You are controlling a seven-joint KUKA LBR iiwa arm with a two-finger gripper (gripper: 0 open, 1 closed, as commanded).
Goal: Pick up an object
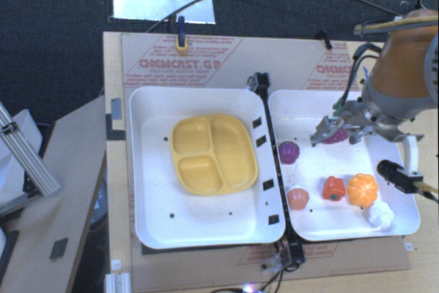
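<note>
Camera view: two white bins sit side by side on the bench. The left bin (pixel 147 168) holds a yellow tray (pixel 212 153) with three compartments, lying flat near its middle.

The right bin (pixel 302 103) holds the loose items. A purple piece (pixel 289 151) lies near the bin's left wall. Below it, toward the front, a pink-orange piece (pixel 298 198) rests close to the divider between the bins. To its right stand a red pepper (pixel 334 188) and, just beside that, an orange pumpkin (pixel 363 189). A white piece (pixel 379 214) lies at the front right corner, just below the pumpkin.

The arm (pixel 405 68) reaches in from the right, orange band uppermost, over the back of the right bin. The gripper (pixel 328 132) points left and down above the bin floor. A magenta piece (pixel 336 136) shows right at its tip, partly hidden by the metal; whether it sits between the fingers cannot be told.
</note>
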